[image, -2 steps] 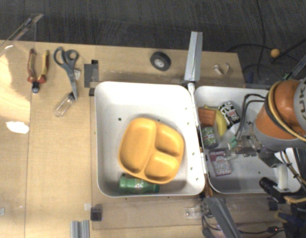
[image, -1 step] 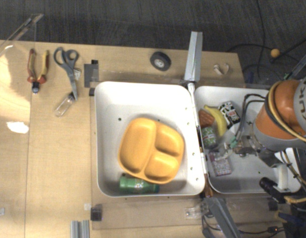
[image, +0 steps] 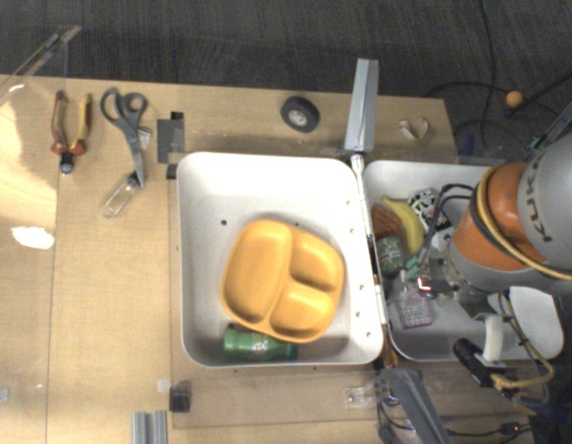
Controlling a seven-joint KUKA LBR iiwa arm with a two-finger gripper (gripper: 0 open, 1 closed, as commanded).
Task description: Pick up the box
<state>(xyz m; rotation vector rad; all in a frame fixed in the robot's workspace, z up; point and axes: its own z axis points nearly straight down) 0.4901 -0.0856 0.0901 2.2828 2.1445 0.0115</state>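
A dark carpeted floor runs behind a pale wooden table [image: 92,276] that carries two shallow white bins with rounded corners, set side by side. The left bin [image: 203,248] is smooth, glossy plastic and holds a yellow plate [image: 282,278] with three moulded compartments, tilted over a green can [image: 258,344] lying on its side along the near wall. The right bin [image: 402,345] holds a yellow banana [image: 404,221], a brown rounded object just beside it, and a small flat box [image: 414,311] with a speckled grey printed face, lying near the bin's left wall; its printing is too small to read. The grey arm [image: 536,220], with its orange band, bends down over the right bin from the right, and white letters "KU" show on its casing. The pincer [image: 423,280] sits low just above the box, and whether it is wide or narrow cannot be told. On the table's far left lie grey-handled scissors [image: 129,128], red-handled pliers [image: 68,128] and a dark tape roll [image: 300,113].
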